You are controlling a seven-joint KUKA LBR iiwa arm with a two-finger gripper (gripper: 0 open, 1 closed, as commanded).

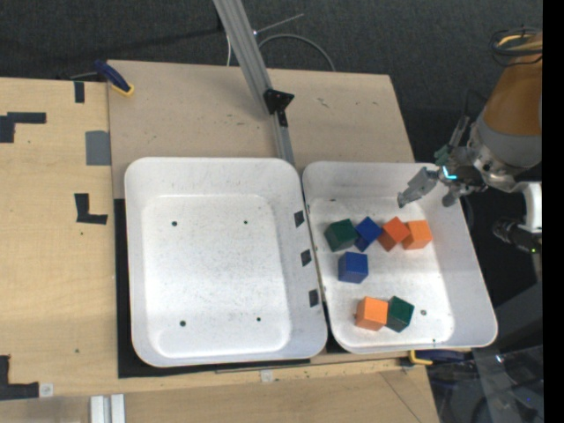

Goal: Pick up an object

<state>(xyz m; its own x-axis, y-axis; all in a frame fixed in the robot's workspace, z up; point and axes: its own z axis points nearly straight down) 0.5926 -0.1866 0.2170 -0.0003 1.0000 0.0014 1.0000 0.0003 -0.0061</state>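
Note:
The right bin (467, 311) holds several small cubes. A dark green cube (340, 233), a blue cube (367, 232), a red-orange cube (395, 233) and an orange cube (419, 233) lie in a row near its middle. Below them sits another blue cube (352, 266). Near the front an orange cube (372, 312) touches a second green cube (400, 313). My gripper (426, 194) hangs over the bin's back right part, above and right of the row. It is open, and nothing lies between its fingers.
The left bin (211, 263) lies beside the right one. A slanted metal bar (251, 47) with a black clamp ends at the bins' back edge. A blue and yellow tool (115, 76) lies at the bench's far left corner.

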